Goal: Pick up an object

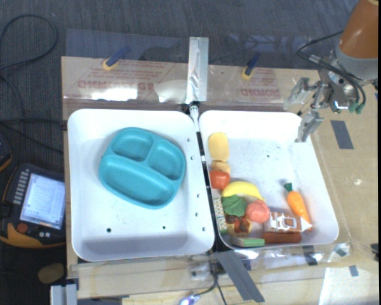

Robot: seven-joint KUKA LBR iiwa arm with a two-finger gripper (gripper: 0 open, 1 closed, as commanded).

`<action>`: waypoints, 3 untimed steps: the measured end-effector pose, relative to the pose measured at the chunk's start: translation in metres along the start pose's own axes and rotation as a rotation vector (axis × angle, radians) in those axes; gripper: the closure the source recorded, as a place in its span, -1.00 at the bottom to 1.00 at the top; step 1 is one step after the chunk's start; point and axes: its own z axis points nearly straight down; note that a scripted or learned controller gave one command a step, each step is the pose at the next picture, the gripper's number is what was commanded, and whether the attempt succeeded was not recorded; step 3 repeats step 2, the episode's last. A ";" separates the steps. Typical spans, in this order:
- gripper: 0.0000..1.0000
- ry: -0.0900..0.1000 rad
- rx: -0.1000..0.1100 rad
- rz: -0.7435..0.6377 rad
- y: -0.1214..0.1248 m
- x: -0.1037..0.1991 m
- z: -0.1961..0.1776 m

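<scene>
Up by the right bin's (317,170) far right corner, the gripper (310,110) hangs with fingers spread, pinching nothing. Toy food crowds that bin's near end — carrot (296,203), banana (241,189), tomato (219,180) — well apart from the gripper. Beside it, a blue tray (143,166).

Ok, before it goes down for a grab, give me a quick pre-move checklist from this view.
1. Gripper above right bin's far right corner, not over any toy: not ok.
2. Nothing between its fingers: ok.
3. Carrot lies apart from the pile, easiest target: ok.
4. Banana and tomato crowded against the left wall: not ok.
5. Blue tray sits in the left bin, out of the way: ok.
</scene>
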 end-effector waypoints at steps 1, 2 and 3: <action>-1.00 0.004 0.002 0.680 0.061 -0.001 0.146; -1.00 -0.002 0.004 0.848 0.091 0.000 0.162; -1.00 -0.002 0.004 0.848 0.091 0.000 0.162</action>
